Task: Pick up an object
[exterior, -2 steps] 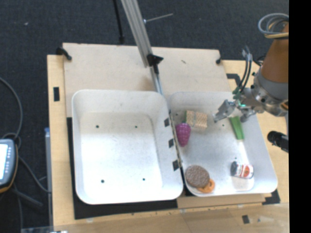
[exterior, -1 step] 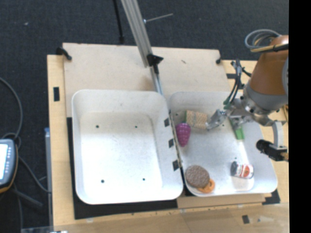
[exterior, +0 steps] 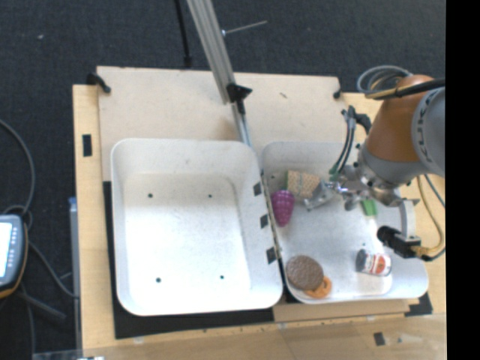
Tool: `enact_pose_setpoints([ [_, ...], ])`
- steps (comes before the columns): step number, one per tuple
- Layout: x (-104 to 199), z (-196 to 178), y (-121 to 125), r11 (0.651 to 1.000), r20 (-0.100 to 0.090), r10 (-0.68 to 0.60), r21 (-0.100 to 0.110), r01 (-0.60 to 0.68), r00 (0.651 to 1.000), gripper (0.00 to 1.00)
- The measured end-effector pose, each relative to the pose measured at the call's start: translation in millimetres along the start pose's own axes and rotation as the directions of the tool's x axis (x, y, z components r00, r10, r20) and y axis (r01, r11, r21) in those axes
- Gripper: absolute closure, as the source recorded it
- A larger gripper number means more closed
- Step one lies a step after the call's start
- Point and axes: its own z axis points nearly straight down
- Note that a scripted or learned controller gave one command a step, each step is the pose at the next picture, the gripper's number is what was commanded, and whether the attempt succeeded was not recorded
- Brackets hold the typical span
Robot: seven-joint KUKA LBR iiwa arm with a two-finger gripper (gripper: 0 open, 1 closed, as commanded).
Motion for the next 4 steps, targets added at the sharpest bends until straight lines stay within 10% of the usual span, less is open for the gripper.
enact_pose_setpoints([
  [1,-1.4,50.1,-0.6,1.000,0.000,-0.001,-0.001,0.001,1.000,0.00],
  [2,-1.9,35.8,1.5,1.000,0.000,0.006,-0.009,-0.006,1.000,1.00],
  [4,-8.9,-64.3,17.0,1.000,0.000,-0.007,-0.010,0.007,1.000,1.00],
])
